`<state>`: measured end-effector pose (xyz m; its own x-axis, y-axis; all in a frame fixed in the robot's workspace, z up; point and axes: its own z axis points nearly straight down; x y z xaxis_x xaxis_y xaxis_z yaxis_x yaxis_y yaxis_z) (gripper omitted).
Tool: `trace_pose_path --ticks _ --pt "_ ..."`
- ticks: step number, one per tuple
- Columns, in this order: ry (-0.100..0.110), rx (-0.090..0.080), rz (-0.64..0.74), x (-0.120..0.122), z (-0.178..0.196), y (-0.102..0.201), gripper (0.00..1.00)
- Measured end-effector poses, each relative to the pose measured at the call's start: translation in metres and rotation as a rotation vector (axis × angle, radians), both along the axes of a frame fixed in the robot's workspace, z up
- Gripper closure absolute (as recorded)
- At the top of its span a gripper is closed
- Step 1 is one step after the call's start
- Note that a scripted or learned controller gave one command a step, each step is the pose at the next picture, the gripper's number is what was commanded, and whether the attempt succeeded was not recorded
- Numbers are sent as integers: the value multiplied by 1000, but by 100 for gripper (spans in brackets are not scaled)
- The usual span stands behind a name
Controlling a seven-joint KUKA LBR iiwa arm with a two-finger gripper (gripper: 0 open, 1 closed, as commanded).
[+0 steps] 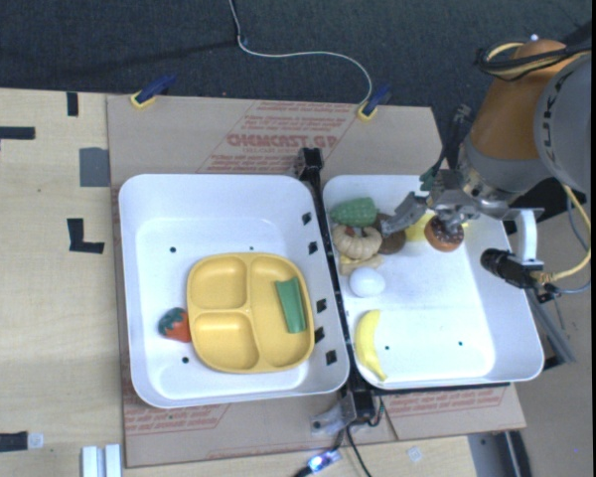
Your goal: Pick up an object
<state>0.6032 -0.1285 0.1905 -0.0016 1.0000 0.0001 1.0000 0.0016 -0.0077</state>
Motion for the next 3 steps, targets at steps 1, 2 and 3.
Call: trace_pose_path --ticks 1,2,3 --pt "-1 0 1 2 -45 5 0" --pt "-10 -1 -1 -3 -103 10 0" --pt "-15 -2 -2 0 -101 10 0"
